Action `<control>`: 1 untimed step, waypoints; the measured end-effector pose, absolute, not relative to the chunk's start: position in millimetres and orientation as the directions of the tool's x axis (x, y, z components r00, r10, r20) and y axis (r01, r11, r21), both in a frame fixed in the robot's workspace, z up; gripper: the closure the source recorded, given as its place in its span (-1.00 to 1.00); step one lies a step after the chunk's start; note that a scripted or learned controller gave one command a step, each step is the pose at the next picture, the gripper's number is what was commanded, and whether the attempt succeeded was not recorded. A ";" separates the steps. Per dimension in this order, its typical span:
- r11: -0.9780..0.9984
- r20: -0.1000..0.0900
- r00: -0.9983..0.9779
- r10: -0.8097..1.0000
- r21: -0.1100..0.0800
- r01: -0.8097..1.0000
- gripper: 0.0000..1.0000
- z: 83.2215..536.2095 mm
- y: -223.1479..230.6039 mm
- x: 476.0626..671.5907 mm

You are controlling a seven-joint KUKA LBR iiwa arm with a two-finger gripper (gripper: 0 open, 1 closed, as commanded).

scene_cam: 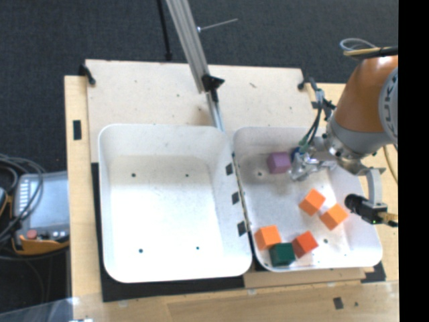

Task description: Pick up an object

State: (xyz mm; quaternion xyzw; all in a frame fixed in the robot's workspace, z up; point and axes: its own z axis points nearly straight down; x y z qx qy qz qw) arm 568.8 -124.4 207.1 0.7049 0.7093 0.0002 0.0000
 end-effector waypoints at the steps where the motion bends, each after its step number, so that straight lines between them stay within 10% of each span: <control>1: 0.008 0.001 -0.008 1.000 0.004 1.000 1.00 221.6 -72.5 571.7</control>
